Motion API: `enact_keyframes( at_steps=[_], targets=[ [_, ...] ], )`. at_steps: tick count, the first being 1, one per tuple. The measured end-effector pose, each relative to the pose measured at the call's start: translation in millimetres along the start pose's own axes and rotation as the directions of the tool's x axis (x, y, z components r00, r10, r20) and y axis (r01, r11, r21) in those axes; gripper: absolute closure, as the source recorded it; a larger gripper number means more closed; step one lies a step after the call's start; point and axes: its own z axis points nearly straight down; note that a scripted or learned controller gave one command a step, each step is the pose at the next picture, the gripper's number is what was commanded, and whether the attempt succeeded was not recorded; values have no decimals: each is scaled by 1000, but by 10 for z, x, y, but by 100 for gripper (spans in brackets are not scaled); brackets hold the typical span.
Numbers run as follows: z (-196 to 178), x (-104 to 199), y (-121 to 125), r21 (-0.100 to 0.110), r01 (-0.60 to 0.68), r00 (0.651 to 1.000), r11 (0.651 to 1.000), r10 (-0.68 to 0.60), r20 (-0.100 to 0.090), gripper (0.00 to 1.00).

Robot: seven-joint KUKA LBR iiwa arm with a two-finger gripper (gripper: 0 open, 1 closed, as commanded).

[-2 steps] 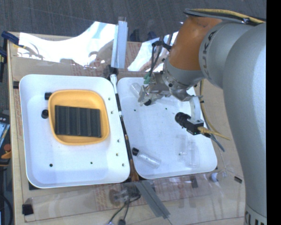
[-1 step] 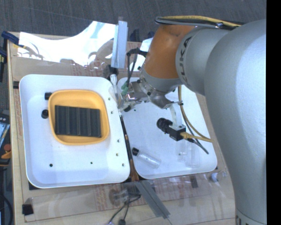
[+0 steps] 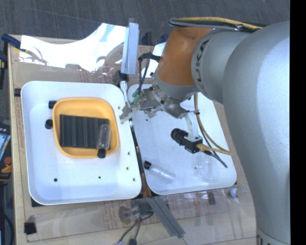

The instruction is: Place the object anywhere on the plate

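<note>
Claw (image 3: 128, 111) at the bins' shared edge, grip state unclear, yellow plate (image 3: 66, 108) to its left, clear tube (image 3: 102, 137) resting on plate.

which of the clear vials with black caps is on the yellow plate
The vial at the yellow plate's right edge, in the left bin. The other vial lies on the floor of the right bin.
</note>
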Motion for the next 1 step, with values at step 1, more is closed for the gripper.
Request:
enact_keyframes(
  at_steps=[1],
  targets=[
    [-290, 453, 536, -3, 8, 1000, 1000, -8, 0, 0]
  ],
)
